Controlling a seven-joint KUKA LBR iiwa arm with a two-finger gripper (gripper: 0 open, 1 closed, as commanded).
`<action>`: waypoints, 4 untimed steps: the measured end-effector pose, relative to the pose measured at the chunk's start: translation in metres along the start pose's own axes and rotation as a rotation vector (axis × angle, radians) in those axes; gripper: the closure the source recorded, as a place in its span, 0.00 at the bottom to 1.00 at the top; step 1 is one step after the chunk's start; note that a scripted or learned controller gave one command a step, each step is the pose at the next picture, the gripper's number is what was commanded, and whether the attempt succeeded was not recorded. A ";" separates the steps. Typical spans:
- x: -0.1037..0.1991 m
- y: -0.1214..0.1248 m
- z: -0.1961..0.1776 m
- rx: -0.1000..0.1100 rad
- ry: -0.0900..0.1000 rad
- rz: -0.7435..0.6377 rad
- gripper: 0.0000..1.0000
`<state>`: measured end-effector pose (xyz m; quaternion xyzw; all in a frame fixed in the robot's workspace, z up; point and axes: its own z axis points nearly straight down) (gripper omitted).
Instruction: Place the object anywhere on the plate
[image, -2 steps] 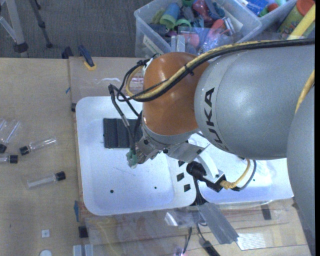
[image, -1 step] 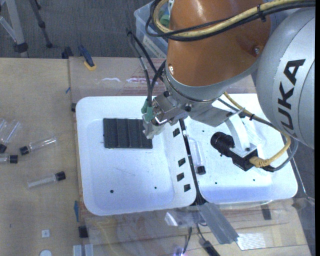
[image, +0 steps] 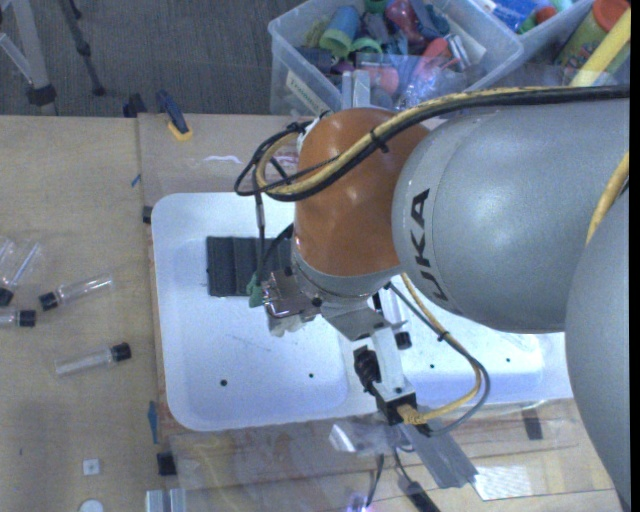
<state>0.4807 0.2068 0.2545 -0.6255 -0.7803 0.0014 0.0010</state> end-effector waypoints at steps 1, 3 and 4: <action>0.000 0.040 -0.108 -0.003 0.000 0.455 1.00; 0.014 0.010 -0.077 -0.004 0.002 1.387 1.00; 0.015 0.010 -0.077 -0.004 0.001 1.386 0.00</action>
